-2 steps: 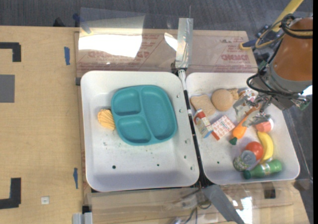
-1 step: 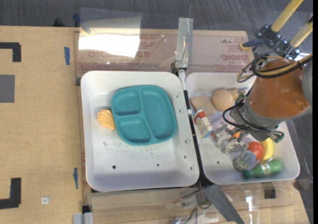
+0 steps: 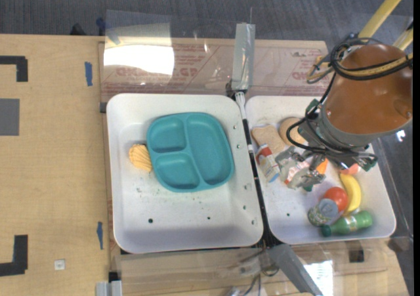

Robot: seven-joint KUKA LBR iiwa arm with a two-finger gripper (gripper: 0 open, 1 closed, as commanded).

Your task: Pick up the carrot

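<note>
The carrot, a small orange sliver, seems to lie in the right bin at centre-right of the frame, touching the gripper. Whether the gripper clasps it I cannot tell, so this looks like the grasp step; next comes a firm closing, then a lift clear of the banana and tomato.

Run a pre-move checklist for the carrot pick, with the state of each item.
1. Carrot found: cannot tell; a small orange piece lies by the pincer, too small to identify.
2. Pincer over the right bin: ok.
3. Pincer holding anything: cannot tell.
4. Room around the pick spot: not ok; banana, tomato and green bottle crowd close.
5. Left bin for a drop: ok; the teal plate has bare compartments.
</note>
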